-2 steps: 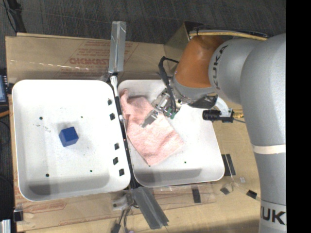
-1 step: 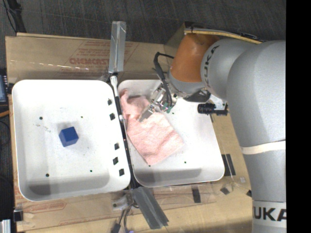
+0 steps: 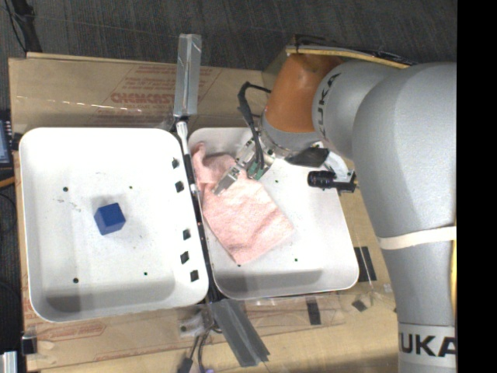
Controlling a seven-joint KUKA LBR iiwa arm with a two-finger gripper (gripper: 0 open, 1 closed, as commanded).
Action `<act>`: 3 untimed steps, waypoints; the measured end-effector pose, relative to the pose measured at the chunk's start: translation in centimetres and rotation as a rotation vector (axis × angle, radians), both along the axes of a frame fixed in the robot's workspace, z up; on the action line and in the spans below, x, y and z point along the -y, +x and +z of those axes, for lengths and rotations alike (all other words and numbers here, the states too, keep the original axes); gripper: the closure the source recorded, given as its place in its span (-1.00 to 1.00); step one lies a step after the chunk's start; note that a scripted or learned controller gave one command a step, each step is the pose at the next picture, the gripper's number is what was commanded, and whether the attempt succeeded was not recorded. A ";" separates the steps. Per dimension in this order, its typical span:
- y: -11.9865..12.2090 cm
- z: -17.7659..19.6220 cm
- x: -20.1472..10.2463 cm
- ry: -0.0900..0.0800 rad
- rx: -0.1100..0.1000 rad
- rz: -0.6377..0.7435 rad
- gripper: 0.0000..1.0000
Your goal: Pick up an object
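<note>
A pink cloth [image 3: 247,217] lies crumpled in the right bin [image 3: 326,239], stretching from the bin's back left corner toward its middle. My gripper [image 3: 242,175] is low over the cloth's upper part, near the back left of that bin. Its fingers [image 3: 227,182] stand apart, open, with their tips at the cloth's surface and nothing visibly pinched between them. A small blue cube [image 3: 110,217] sits alone in the left bin [image 3: 46,169], well away from the gripper.
A metal divider with black clips [image 3: 189,224] runs between the two bins. The grey arm and its orange band [image 3: 291,99] reach over the back right of the right bin. Brown cardboard [image 3: 93,84] lies under the bins.
</note>
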State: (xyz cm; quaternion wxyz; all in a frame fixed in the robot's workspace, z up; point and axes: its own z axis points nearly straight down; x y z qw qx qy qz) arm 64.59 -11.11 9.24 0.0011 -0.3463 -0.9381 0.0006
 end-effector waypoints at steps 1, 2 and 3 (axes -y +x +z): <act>0.5 0.1 -1.1 0.000 0.005 0.020 -1.00; -1.6 1.5 -0.9 0.000 0.000 -0.062 -1.00; 0.6 0.0 -1.7 -0.001 0.004 -0.141 -1.00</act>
